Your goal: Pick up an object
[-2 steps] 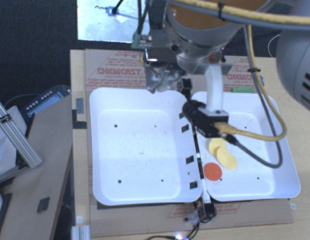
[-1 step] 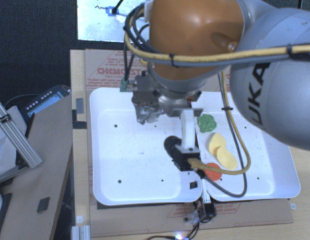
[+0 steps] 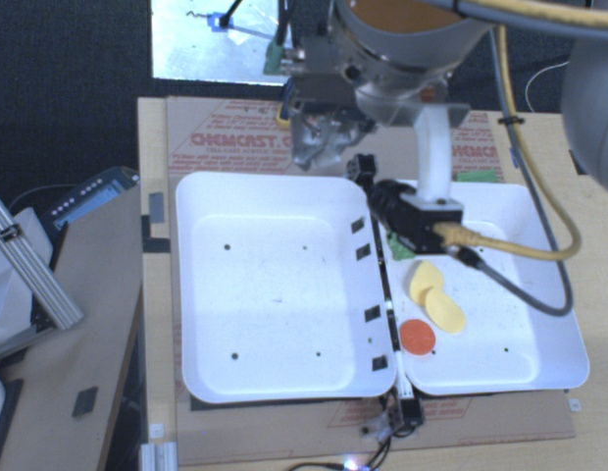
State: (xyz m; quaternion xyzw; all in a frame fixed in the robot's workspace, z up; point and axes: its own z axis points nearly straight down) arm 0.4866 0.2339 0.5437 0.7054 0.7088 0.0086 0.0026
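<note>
We see the left bin [image 3: 275, 263], and above its far rim hangs the gripper [image 3: 319, 150]; we cannot tell whether it is released or clenched. In the right bin [image 3: 549, 361], near the dividing edge, lie an orange disc [image 3: 417, 337] and two touching yellow slices [image 3: 436, 297].

A brown cardboard sheet [image 3: 235, 135] printed in red is lying under the left white bin [image 3: 275, 283]. Left of that bin, a dark keypad device [image 3: 91, 196] is resting at the edge of the counter [image 3: 98, 297], and a slanting aluminium rail [image 3: 34, 273] is sitting farther left.
</note>
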